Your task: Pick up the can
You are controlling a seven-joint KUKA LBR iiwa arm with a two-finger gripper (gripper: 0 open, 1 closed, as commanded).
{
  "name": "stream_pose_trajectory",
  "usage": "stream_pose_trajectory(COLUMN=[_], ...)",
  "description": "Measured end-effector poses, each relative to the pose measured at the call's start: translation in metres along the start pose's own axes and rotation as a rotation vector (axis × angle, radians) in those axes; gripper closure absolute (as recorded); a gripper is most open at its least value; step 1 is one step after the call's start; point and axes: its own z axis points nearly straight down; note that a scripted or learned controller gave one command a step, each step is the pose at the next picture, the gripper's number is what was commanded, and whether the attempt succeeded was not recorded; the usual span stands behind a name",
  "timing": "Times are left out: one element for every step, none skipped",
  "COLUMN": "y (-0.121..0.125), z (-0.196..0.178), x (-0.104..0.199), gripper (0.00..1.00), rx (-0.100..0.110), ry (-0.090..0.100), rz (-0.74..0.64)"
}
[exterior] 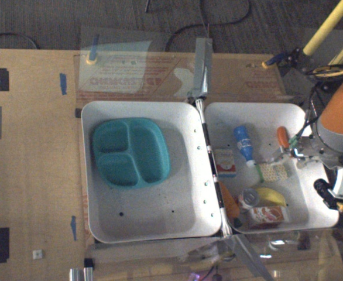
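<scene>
While the can lies beside the banana, the tool hovers apart

A teal divided plate lies in the left white bin, toward its upper left. In the right white bin, a blue bottle lies tilted near the middle, a small red-and-white carton just left of it, an orange piece to its right, and a banana lower down. Blue tape strips mark the desk.
</scene>
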Motion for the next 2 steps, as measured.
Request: stream_pose_trajectory(y=[0.002, -0.059], z=[-0.011, -0.064], x=[-0.001, -0.010], gripper=[1.00, 1.00], rx=[-0.008, 0.020], ry=[-0.003, -0.005], rz=[0.002, -0.126])
